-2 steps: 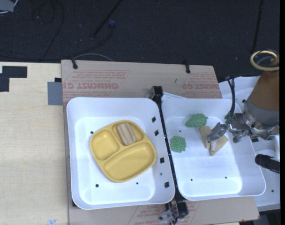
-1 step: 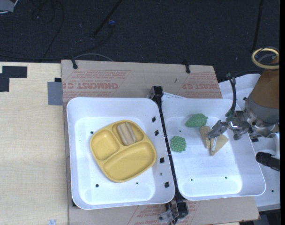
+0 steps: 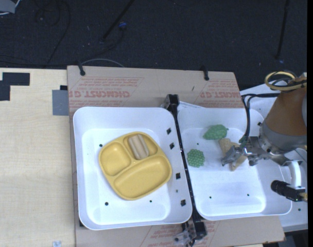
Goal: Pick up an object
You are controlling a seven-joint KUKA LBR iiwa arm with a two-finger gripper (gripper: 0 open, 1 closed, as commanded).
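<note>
The gripper [image 3: 233, 158] sits low in the right bin [image 3: 233, 205], its fingers closed around a tan piece [image 3: 227, 144] that appears between them. Judging by this, the grasp is made and lifting remains. The piece is small, pale and lumpy, just right of the round green ball [image 3: 195, 158].

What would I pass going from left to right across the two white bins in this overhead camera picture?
Left bin → yellow divided plate, with a tan piece in its top compartment → black divider between the bins → round green item → leafy green item → gripper by a tan item → grey arm.
</note>
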